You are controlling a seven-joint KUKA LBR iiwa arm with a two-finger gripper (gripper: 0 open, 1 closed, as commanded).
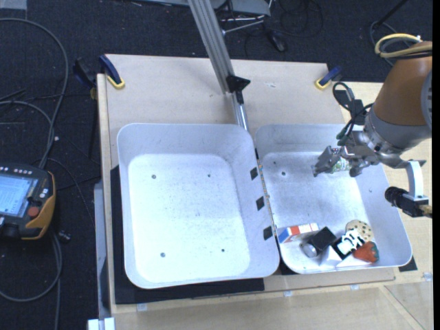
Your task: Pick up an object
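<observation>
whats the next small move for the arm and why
Probably shift the tool toward the near corner of the right white bin: it hangs over bare floor, while the red-and-blue box, black block and red round object lie clustered there.

Robotics lab. Industrial arm (405,102) mounted beside plywood bench (179,88); two white bins (185,198) for test objects. Teach pendant (24,201) with lit screen on dark carpet, loose cables (34,122) around, aluminium rail (213,33), clamps (110,71) on bench corners.
</observation>
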